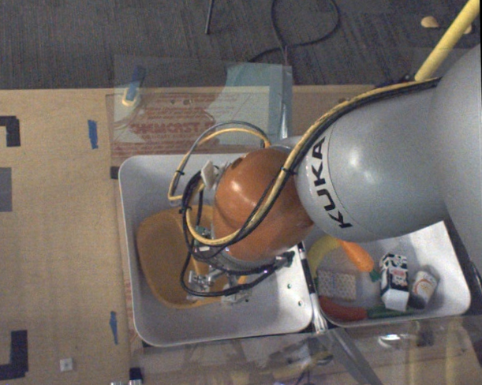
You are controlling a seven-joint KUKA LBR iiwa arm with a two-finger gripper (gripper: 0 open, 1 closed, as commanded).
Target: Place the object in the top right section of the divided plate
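The right bin [454, 295] lies at the lower right, its rim touching the left bin [150, 309] along their shared edge. The right bin holds a cluster of small things packed close together: a small milk carton [395, 281] with a black-and-white cow pattern, standing upright; a small can [423, 285] just beside it on the right; a flat patterned packet [336, 285] to the carton's left; a red piece [344, 309] lying along the bin's near wall under the packet; a thin green piece [381, 311] beside it; an orange carrot [358, 256] and a yellow banana [323, 252] half hidden under the arm [382, 175]. The left bin holds an orange plate [156, 262], lying toward the bin's left wall; its dividers are too hidden to make out, so I cannot tell which section is which. The arm comes in from the right, crosses the right bin and bends down over the left one; its orange band [257, 203] sits above the plate's right part, with yellow and black cables [194, 170] looping round it. The claw [203, 277] hangs under the wrist over the plate, mostly covered by the wrist and cables, and I cannot tell whether it is released or clenched, nor whether anything is in it. Past the left bin, a clear sheet [199, 110] lies on the brown counter [53, 234], with blue tape [93, 134] and black marks nearby, and beyond that grey carpet [101, 27].
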